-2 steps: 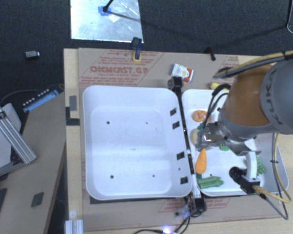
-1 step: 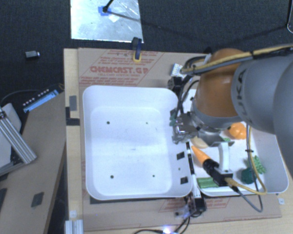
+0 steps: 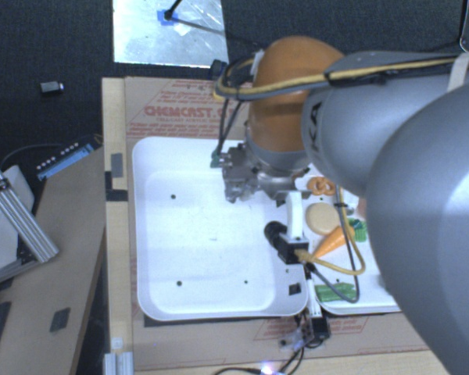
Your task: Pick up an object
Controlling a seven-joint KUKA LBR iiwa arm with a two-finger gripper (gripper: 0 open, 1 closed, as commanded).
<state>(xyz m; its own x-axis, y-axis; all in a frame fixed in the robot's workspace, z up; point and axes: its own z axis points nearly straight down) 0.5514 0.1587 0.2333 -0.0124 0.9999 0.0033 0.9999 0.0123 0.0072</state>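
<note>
The cardboard sheet (image 3: 180,108) under the bins has red printing on it that looks like "CHEMCAST", though the arm cuts off the end of the word. Left bin (image 3: 164,287) is just bare white plastic with a few small dark dots. The right bin (image 3: 375,307) is mostly hidden behind the big grey arm (image 3: 406,178), but I can make out a round tan disc (image 3: 322,219), an orange carrot-looking piece (image 3: 332,243), something green (image 3: 338,291) near the front rim, and a small orange curly thing (image 3: 320,184) further back. So the objects to pick are all on that side. The arm comes in from the right, orange band bulging up top, with the gripper (image 3: 236,180) hanging over the back right part of the left bin. Can't tell how the fingers are set from here. Yellow cable (image 3: 340,268) loops down by the divider.
</note>
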